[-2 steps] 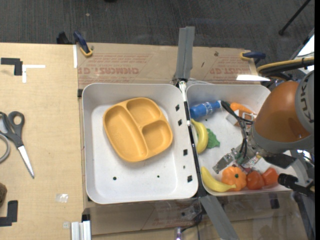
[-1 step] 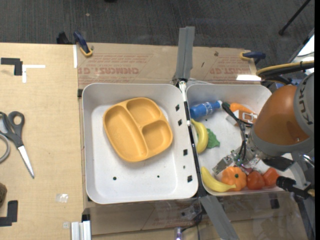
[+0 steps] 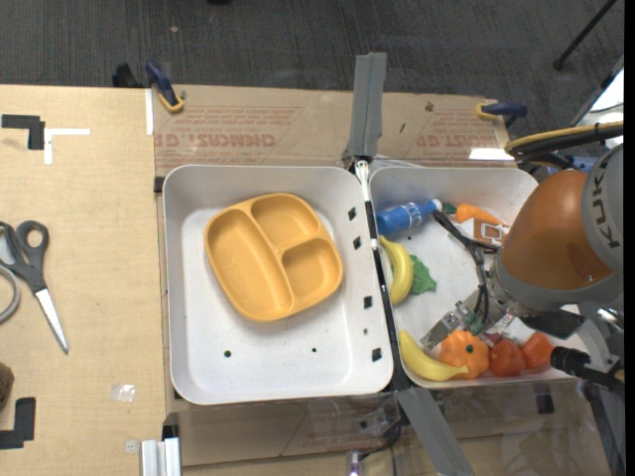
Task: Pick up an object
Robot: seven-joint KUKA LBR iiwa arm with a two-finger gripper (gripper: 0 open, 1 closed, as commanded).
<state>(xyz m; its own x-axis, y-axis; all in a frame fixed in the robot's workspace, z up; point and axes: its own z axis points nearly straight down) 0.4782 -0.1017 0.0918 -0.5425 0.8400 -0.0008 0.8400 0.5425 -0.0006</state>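
End effector (image 3: 458, 322) low in the right bin (image 3: 516, 178), among the toy produce.

The arm (image 3: 556, 231) enters from the right, its orange band above the wrist. The end effector sits just above an orange round fruit (image 3: 464, 353); whether it is spread or pressed together cannot be told, and nothing is visibly pinched. A yellow banana (image 3: 425, 361) lies against the bin's near edge, touching the orange fruit. Red pieces (image 3: 508, 357) lie just right of it. A second banana (image 3: 399, 269) and a green leaf piece (image 3: 421, 276) lie near the divider, and a blue bottle (image 3: 402, 218) toward the far wall. The left bin (image 3: 189, 296) holds a yellow divided plate (image 3: 273, 256). Scissors (image 3: 38, 281) lie on the counter (image 3: 79, 216), well apart.
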